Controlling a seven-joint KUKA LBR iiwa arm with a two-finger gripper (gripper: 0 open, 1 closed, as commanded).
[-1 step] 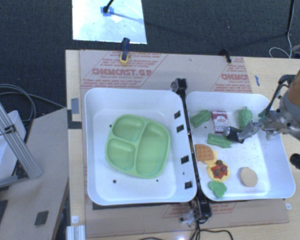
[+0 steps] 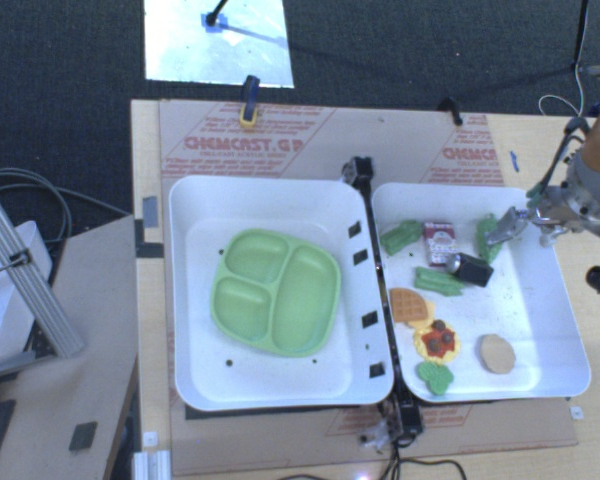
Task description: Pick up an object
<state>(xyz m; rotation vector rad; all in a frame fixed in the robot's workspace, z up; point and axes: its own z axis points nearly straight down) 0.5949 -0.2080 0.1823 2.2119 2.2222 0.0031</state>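
2 white bins side by side. Left bin (image 2: pixel 195 228): 1 green divided plate (image 2: pixel 276 291), 3 compartments, lying flat. Right bin (image 2: pixel 555 318): green pod (image 2: pixel 401 236), red-and-white carton (image 2: pixel 440 243), black cylinder (image 2: pixel 471 270), green strip (image 2: pixel 438 282), waffle (image 2: pixel 411 306), toy pizza (image 2: pixel 437 341), broccoli piece (image 2: pixel 435 377), tan round cookie (image 2: pixel 497 353), green piece (image 2: pixel 488 238) at upper right. Gripper (image 2: pixel 507 228) low over upper right of right bin, at green piece, overlapping it; grip state cannot be told. Green piece's long axis roughly up-down in view.
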